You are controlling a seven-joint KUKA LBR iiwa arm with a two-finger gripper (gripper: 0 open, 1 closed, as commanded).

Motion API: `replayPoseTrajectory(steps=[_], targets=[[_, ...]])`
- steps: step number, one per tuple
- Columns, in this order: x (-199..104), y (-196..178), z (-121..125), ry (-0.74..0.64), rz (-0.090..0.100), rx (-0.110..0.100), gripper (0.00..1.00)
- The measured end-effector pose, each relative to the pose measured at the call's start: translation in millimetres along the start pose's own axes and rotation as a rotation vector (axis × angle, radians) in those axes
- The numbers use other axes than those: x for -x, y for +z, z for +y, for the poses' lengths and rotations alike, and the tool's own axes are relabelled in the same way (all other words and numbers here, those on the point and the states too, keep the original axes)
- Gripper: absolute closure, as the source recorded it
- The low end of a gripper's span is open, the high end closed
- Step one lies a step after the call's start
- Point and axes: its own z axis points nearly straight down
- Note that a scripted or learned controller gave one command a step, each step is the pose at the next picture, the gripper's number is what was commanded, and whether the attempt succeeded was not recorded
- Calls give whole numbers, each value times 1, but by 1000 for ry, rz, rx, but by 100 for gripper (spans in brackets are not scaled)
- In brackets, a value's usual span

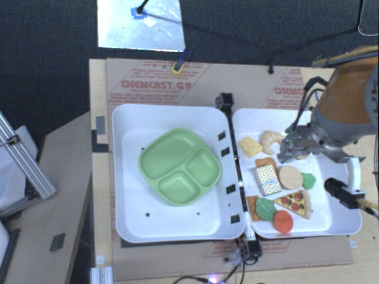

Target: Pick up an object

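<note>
The end effector hangs low over the right bin, beside a croissant; whether it is spread or pressed together cannot be told. Toy food crowds that bin: a cheese wedge, a cracker, a round biscuit, a pizza slice and a tomato. A green divided plate sits in the left bin. The board under the bins on the bench reads "CHEMCAST GP".
</note>
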Motion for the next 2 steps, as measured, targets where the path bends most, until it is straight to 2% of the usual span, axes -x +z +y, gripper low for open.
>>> replayPoseTrajectory(steps=[1, 2], targets=[[-43, 4, 22, 2, -1, -1, 100], [-82, 8, 26, 3, -1, -1, 100]])
